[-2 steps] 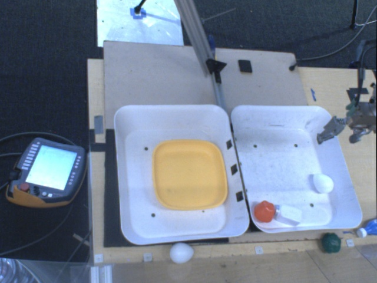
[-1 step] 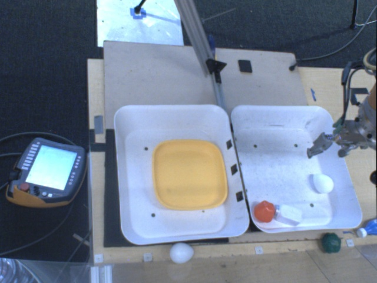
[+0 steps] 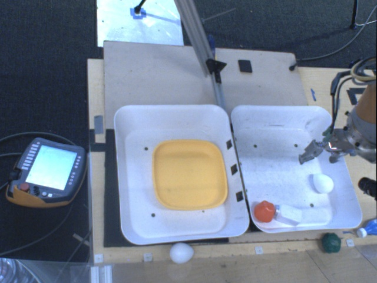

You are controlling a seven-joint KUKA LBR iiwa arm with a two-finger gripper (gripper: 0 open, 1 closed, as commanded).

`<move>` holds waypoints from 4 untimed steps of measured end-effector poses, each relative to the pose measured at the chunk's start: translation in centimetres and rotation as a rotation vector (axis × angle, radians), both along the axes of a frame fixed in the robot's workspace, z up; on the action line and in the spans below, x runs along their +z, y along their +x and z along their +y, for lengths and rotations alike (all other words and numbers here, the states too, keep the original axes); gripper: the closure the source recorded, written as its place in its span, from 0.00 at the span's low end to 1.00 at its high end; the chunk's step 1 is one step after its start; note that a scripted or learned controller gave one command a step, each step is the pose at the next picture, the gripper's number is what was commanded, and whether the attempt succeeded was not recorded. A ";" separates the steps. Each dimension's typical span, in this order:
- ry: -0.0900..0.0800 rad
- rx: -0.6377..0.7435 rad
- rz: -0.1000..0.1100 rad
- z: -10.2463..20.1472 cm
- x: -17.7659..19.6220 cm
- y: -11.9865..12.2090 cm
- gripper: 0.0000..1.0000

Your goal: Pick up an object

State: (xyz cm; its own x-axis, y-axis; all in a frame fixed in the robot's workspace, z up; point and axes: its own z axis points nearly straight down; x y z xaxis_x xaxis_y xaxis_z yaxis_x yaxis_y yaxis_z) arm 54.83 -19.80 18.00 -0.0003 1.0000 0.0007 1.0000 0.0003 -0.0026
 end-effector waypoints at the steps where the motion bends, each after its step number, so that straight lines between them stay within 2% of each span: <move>1: 0.000 0.000 0.000 -0.2 -4.2 -0.1 0.00; 2: -0.002 0.000 -0.005 -0.3 -2.9 0.0 1.00; 3: -0.002 0.000 -0.008 -0.1 3.2 -0.4 1.00; 4: -0.001 0.000 -0.005 -0.1 5.0 -0.3 1.00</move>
